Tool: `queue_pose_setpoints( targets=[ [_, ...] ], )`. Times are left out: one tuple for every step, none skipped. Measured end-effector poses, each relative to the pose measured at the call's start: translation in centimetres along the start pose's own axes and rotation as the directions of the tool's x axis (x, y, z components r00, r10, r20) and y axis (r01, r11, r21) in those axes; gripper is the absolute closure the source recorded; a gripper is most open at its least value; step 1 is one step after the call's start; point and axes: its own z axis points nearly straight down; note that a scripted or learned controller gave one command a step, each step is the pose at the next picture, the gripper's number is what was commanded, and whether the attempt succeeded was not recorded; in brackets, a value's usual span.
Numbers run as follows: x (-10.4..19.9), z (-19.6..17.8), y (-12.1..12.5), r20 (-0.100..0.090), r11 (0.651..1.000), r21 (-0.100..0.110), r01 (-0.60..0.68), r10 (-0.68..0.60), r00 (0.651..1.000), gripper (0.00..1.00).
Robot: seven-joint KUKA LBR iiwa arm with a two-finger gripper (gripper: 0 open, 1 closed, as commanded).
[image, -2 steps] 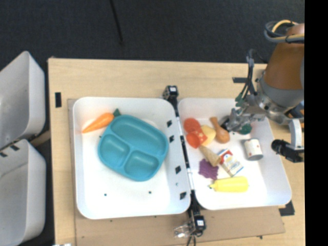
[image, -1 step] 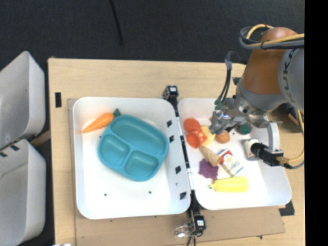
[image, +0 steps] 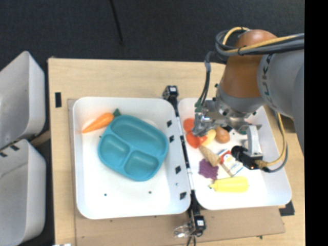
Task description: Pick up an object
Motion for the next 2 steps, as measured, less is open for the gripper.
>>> queue_pose_setpoints(
  targets=[
    [3.05, -1.21, 0.38, 0.000, 1.000, -0.001, -0.001, 0.001, 1.000, 1.00],
    [2.51, -0.57, 0.35, 0.002, 1.000, 0.001, -0.007, 0.007, 1.000, 1.00]
  ],
)
